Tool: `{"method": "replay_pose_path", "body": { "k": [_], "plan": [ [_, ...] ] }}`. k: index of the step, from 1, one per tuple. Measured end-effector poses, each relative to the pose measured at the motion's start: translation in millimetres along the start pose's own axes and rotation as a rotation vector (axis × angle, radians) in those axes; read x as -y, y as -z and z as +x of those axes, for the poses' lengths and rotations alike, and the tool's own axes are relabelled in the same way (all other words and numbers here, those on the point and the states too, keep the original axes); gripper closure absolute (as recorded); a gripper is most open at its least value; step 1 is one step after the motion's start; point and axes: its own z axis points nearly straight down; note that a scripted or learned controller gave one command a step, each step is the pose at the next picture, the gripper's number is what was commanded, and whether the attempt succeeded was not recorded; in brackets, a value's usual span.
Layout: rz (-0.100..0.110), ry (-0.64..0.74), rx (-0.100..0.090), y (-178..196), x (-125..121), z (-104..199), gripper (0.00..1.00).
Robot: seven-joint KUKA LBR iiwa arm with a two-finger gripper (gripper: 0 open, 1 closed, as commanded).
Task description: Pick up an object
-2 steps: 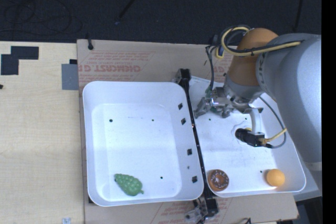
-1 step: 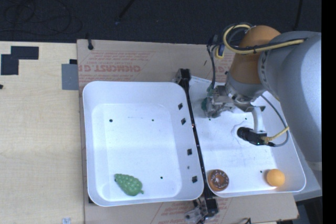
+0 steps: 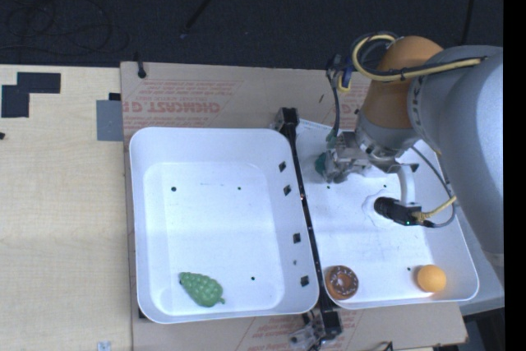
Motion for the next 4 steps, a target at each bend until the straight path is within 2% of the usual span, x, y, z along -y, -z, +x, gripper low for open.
{"method": "replay_pose_path", "body": {
  "k": [4],
  "plan": [
    [0.007,0.005,-0.001,38.4,1.1,-3.2,1.0]
  ]
}}
